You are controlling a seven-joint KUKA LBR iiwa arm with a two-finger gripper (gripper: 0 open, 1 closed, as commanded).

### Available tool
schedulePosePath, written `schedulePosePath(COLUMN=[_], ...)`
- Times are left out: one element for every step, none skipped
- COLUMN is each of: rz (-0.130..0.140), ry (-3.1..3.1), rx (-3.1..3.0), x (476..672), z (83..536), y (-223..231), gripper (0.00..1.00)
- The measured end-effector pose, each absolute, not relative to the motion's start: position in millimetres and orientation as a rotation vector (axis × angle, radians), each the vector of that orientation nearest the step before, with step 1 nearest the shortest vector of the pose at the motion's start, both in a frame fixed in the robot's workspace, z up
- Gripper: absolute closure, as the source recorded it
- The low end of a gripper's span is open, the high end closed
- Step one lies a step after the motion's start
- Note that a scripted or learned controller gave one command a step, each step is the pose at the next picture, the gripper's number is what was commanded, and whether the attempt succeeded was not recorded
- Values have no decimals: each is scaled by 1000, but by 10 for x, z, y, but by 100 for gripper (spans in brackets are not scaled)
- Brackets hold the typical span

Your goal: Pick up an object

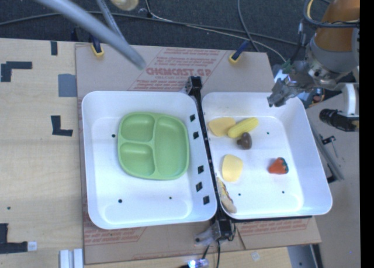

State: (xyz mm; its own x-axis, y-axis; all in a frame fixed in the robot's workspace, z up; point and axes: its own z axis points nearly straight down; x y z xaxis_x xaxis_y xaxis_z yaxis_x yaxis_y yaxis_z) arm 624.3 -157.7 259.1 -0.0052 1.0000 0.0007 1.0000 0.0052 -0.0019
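The right bin holds several small items: a yellow corn cob, a pale yellow piece beside it, a small brown item, a yellow wedge, a red item with a dark top, and a tan piece at the bin's near left edge. My gripper hangs over the bin's far right corner, above and apart from all of them. Nothing shows between its fingers.
A green divided plate lies in the left bin. A black divider strip runs between the bins. Cables trail behind the bench, and yellow clamps sit at the cardboard's far edge.
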Motion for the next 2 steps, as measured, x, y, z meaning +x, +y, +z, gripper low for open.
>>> schedulePosePath(rz=[-1,2], ry=[-2228,-2226], rx=[-2213,-2213], x=[6275,6298], z=[2632,2446], y=[-1019,-514], gripper=[100,100])
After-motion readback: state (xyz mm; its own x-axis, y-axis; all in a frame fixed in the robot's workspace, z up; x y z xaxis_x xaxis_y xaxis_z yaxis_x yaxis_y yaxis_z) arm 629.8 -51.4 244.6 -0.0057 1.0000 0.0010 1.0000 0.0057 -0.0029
